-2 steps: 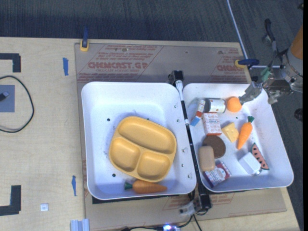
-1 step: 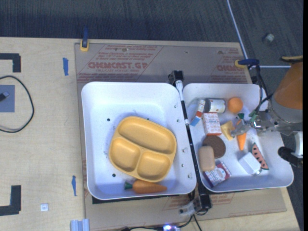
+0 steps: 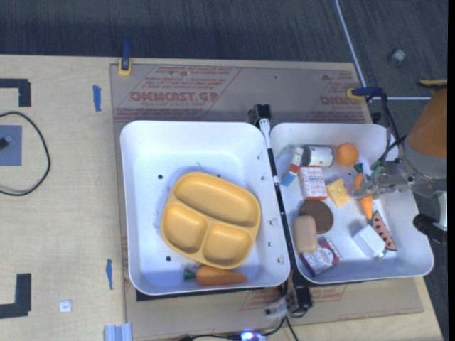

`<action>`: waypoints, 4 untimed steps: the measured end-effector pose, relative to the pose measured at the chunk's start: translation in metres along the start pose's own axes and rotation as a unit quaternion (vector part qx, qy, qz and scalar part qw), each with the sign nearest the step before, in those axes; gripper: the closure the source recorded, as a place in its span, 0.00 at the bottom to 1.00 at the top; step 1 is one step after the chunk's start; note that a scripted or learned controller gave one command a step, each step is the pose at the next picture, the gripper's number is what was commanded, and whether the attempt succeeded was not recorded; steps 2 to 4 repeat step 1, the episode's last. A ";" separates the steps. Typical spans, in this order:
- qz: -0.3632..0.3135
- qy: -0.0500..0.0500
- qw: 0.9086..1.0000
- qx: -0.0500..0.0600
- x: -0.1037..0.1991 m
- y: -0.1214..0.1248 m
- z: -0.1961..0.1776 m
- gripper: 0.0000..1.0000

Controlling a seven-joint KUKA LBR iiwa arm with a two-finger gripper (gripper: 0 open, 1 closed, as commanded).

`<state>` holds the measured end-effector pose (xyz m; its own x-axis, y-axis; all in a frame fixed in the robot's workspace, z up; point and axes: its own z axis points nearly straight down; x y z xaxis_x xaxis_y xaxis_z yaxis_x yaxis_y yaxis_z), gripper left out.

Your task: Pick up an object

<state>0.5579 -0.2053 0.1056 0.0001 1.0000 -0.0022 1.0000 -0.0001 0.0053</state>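
From the overhead camera you see the gripper [image 3: 375, 178] low over the right bin [image 3: 419, 261], beside a small carrot piece [image 3: 366, 206] and watermelon slice [image 3: 383, 231]; whether it grips anything, you cannot tell. This looks like the reaching step; next, you would settle squarely on one item before lifting.
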 end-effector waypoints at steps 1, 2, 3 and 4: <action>-0.001 0.001 1.000 0.001 0.050 -0.018 -0.103 1.00; -0.001 0.001 1.000 0.001 0.050 -0.018 -0.103 1.00; -0.001 0.001 1.000 0.001 0.050 -0.018 -0.103 1.00; -0.001 0.001 1.000 0.001 0.050 -0.018 -0.103 1.00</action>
